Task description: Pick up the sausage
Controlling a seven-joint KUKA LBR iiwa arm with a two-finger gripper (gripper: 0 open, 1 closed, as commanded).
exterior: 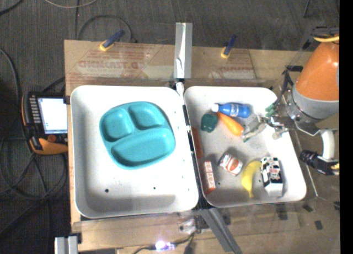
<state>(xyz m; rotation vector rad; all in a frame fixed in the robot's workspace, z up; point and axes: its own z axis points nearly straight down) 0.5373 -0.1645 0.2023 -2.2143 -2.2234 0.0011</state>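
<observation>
We judge this to be the approach step: the arm point(320, 82) reaches in over the right bin point(287, 192), and its end effector point(259, 126) hangs just right of the carrot point(231, 124). We cannot tell whether it is released or clenched, and nothing shows in its grasp.

The sausage point(209, 175) we take to be the reddish-brown stick lying well to the lower left of the carrot, against the bin's left wall; the blur leaves some doubt. The next move, as we judge it, calls for travel down-left past the can point(230, 163), then a descent close to that wall.

Our count: two bins, one teal tray point(138, 134) in the left bin point(88, 192). Around the carrot: one bottle point(234, 109), one dark green lump point(209, 122), one can, one banana point(249, 177), one small carton point(272, 174).
</observation>
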